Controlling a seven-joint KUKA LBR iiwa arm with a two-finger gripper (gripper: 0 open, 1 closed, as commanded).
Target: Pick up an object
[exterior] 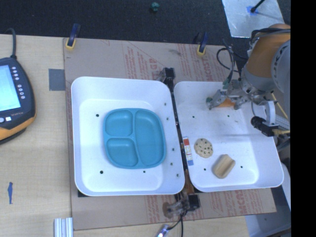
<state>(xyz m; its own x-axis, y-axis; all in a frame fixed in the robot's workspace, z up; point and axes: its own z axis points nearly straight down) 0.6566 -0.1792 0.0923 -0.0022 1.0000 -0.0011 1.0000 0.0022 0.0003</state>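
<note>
Gripper [223, 101] low over the far part of the right bin [269, 181], well beyond the cookie [203, 147]. Something small and orange [225, 103] close at its tip, too blurred to name or to place between the jaws. Cannot tell whether jaws released or clenched.

Cookie flat on the bin floor, near the divider between bins. Tan block [223, 166] just beside cookie, toward the near rim, tilted on the sloped wall. Blue divided plate [134, 137] well apart from cookie, alone in the left bin [79, 132]. Handheld pendant [15, 98] farther still, out on the tabletop.

Risks from here, as judgement only: a close on nothing, if that orange bit sits beside the jaws rather than between them. A thin flat cookie hard to get under, likely to slide or crack under a pinch. A block on a slope apt to roll away at first touch. Cables near the wrist snagging on the bin rim.
</note>
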